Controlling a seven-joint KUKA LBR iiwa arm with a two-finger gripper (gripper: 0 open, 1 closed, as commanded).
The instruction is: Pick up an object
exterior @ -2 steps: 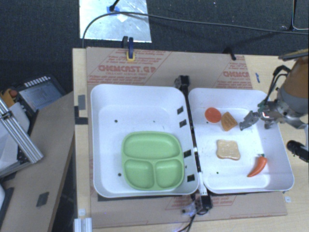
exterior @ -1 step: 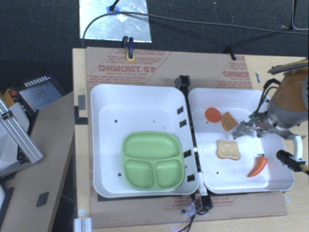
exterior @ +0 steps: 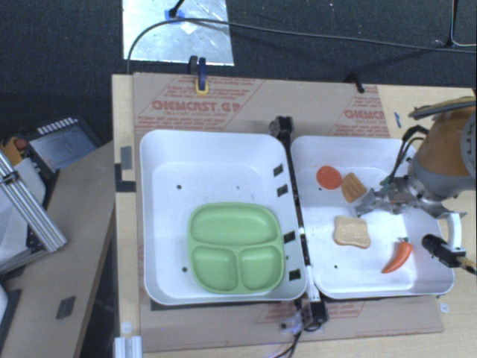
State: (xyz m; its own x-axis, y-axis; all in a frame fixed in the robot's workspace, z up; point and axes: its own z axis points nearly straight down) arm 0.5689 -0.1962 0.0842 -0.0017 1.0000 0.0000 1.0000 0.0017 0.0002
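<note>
Seen from above at a slant: two shallow white bins side by side on a cardboard-covered tabletop (exterior: 223, 99). In the left bin (exterior: 160, 200), a pale green divided plate (exterior: 235, 246) with three compartments, lying toward the near side. In the right bin (exterior: 428, 271), four small food items: a round red-orange piece (exterior: 329, 177) toward the far left, touching or just beside a brown crusty piece (exterior: 352, 187) on its right; a tan slice of toast (exterior: 351, 232) lying flat near the bin's middle; an orange-red chilli pepper with a green stem (exterior: 398, 256) toward the near right, tilted.

Reaching in from the right, a grey arm with an orange band (exterior: 446, 146) above the wrist. The hand (exterior: 370, 202) low over the right bin, just beside the brown crusty piece and just above the toast in this view. Fingers slightly apart at the tips, though small and blurred; nothing visible between them. Whether touching the brown piece, impossible to tell.

At the far edge of the tabletop, a yellow-and-black clamp (exterior: 200, 77); beyond it, a shiny metal sheet (exterior: 177, 21) on dark carpet, with black cables running across. To the left, a lower side surface carrying a dark electronic unit (exterior: 63, 146) and aluminium framing (exterior: 30, 207).
</note>
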